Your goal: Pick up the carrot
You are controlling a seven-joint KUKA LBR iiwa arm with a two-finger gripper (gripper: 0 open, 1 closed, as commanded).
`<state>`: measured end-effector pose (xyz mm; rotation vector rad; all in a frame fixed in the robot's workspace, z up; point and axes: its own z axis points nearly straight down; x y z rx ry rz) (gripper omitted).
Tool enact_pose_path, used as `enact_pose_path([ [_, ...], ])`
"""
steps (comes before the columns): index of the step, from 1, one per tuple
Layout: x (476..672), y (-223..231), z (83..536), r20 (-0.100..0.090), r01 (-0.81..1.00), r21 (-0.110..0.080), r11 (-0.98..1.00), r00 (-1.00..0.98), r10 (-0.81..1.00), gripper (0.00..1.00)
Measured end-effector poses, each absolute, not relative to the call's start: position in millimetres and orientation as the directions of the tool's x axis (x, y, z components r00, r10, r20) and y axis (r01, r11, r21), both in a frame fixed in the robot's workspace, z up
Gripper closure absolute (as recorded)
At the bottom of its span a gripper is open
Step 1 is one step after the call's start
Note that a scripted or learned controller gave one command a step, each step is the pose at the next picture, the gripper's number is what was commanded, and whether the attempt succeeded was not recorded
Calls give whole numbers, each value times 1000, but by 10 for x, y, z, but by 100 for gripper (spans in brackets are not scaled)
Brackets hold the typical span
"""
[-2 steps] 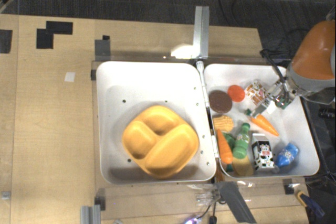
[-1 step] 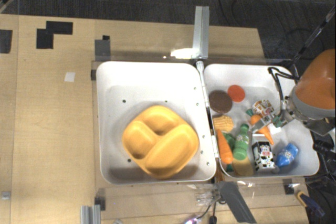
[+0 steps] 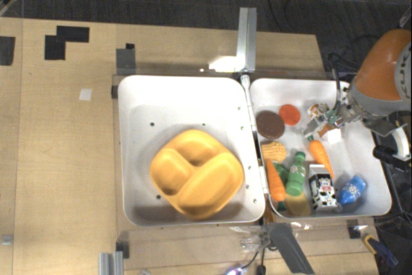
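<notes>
Near the pincer (image 3: 327, 118), the carrot (image 3: 320, 158) looks like smooth, slightly glossy plastic. The 2 bins (image 3: 187, 90) farther off are matt white plastic. The yellow dish (image 3: 196, 172) looks like smooth moulded plastic; the bench (image 3: 58, 158) is pale matt wood.

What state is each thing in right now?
Tool: low over the right bin's far side, next to one carrot's upper end.
Carrot: lying flat, slanted, not gripped.
Second carrot: lying flat by the divider.
Green bottle: on its side.
Yellow tray: resting in the left bin, hollows up.
Blue item: lying in the near right corner.
</notes>
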<state>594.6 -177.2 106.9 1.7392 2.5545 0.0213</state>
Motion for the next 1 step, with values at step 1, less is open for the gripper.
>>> enact_pose_path([
  [1,5459,-1482,1084,-59,793,40,607,-605,794,0],
])
